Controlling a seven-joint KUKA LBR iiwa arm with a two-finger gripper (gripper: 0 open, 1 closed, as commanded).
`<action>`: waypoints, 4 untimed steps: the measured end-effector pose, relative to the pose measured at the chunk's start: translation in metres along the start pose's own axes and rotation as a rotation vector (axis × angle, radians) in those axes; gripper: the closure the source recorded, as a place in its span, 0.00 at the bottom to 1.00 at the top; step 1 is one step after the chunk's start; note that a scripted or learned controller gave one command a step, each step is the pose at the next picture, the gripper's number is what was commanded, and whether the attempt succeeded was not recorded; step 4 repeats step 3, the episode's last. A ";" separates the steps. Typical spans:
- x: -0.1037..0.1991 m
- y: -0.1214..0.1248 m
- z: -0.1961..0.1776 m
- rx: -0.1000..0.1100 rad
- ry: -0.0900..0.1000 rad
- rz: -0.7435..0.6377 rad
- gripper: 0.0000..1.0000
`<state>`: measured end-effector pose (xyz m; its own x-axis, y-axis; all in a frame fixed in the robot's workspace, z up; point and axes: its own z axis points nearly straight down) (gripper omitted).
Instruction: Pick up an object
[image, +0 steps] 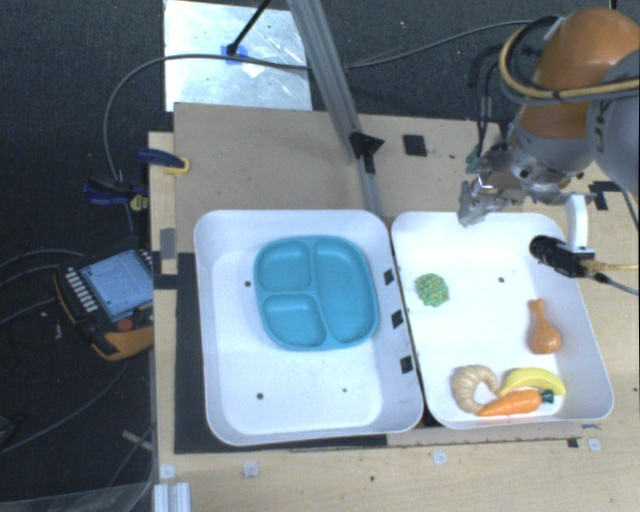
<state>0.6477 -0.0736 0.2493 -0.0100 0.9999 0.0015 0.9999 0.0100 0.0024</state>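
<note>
The gripper (478, 205), finger state impossible to tell, hangs over the right bin's (470, 300) far rim, with the green broccoli floret (432, 289) nearest, down-left of it.

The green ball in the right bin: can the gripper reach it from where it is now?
Probably yes. The green ball lies alone on bare bin floor, with the gripper hovering just beyond it.
</note>
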 end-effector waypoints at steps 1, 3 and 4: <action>0.057 -0.014 0.011 0.002 -0.001 0.001 1.00; 0.164 -0.020 0.006 0.001 0.001 0.000 1.00; 0.164 -0.020 0.006 0.001 0.001 0.000 1.00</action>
